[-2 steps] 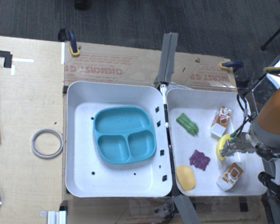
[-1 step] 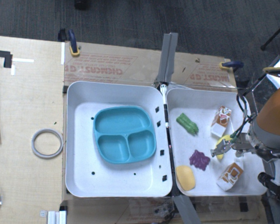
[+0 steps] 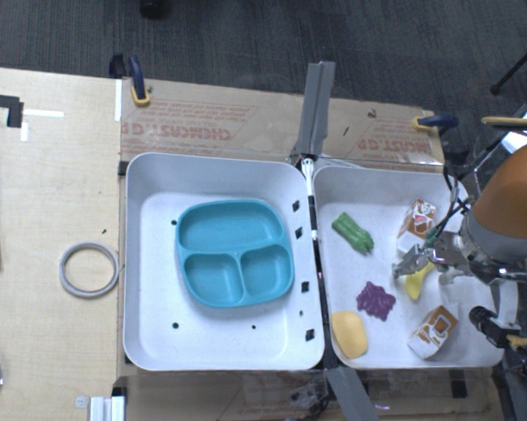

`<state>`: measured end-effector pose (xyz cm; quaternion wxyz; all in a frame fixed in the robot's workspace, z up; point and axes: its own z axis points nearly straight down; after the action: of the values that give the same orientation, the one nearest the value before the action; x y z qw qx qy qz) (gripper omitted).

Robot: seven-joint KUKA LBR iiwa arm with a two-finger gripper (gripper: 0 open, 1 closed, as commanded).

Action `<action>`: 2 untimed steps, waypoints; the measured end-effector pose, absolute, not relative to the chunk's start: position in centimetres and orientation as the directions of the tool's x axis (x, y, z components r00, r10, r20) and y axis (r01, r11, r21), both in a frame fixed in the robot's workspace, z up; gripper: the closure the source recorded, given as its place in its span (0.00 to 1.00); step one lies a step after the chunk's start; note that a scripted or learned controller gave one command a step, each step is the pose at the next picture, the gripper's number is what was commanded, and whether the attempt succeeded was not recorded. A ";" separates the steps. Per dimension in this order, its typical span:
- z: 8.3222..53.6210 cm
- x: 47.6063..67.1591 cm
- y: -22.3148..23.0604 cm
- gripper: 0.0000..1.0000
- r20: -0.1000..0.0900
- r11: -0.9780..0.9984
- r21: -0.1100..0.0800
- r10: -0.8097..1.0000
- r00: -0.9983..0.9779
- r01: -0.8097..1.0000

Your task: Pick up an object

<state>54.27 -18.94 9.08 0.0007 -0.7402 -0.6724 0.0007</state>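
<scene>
Overhead slant view of a counter (image 3: 49,190) bearing two shallow white bins side by side.

Claw (image 3: 417,264) poised low in the right bin (image 3: 336,201), directly over a small yellow object (image 3: 416,284). Fingers seen at the object's upper end, yet open or clenched not discernible; grasp unconfirmed. Yellow object lying just below and touching the claw tip, long axis running roughly from upper left to lower right, toward the bin's front wall. Judged the nearest candidate for the pick, calling for little more than a short descent and closure.

Appearance of the object: bright yellow, elongated, tapered, smooth, partly hidden by the metal tips; exact identity not resolvable.

Other contents of the right bin: green piece (image 3: 353,233) toward the back left, purple cluster (image 3: 376,300) left of the claw, pale yellow rounded piece (image 3: 349,333) at the front left, one orange-and-white packet (image 3: 419,219) behind the claw, another (image 3: 432,331) in front.

Left bin (image 3: 142,269) carrying a blue divided tray (image 3: 234,253). Grey ring (image 3: 89,268) on the counter, well apart.
</scene>
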 end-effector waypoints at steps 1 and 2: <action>10.0 54.2 -19.0 1.00 0.000 -0.098 -0.003 0.995 0.098 0.995; 21.6 58.0 -15.3 1.00 -0.002 -0.108 -0.002 0.994 0.108 0.994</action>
<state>57.97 -15.31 21.59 0.0000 -0.7445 -0.6677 0.0012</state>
